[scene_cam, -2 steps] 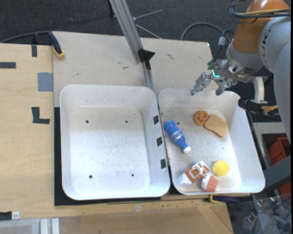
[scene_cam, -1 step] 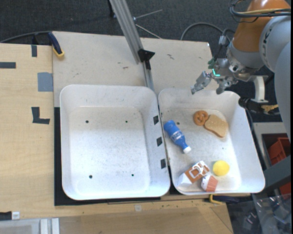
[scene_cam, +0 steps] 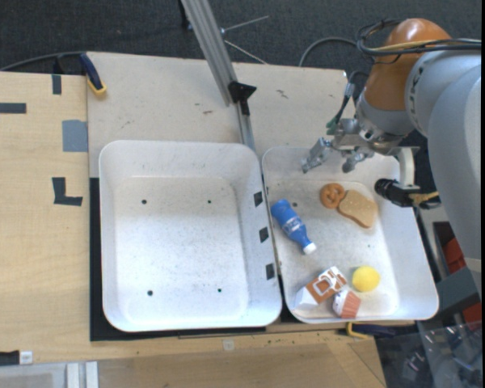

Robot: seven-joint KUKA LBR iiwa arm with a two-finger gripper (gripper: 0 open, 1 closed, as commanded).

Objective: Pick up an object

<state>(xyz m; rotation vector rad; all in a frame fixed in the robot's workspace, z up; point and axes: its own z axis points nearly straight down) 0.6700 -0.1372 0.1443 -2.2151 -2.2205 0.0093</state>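
Your gripper [scene_cam: 331,156] hangs with fingers spread wide and nothing between them, over the far end of the right bin [scene_cam: 424,297]. Take the pretzel [scene_cam: 332,195] as your mark: it lies just nearer than the fingertips, touching the bread slice [scene_cam: 359,208] on its right. Drop straight down and centre the fingers on one piece only, or you'll nudge both. Left of the pretzel lies the blue bottle [scene_cam: 291,224]; well nearer are the carton [scene_cam: 327,288] and lemon [scene_cam: 365,279].
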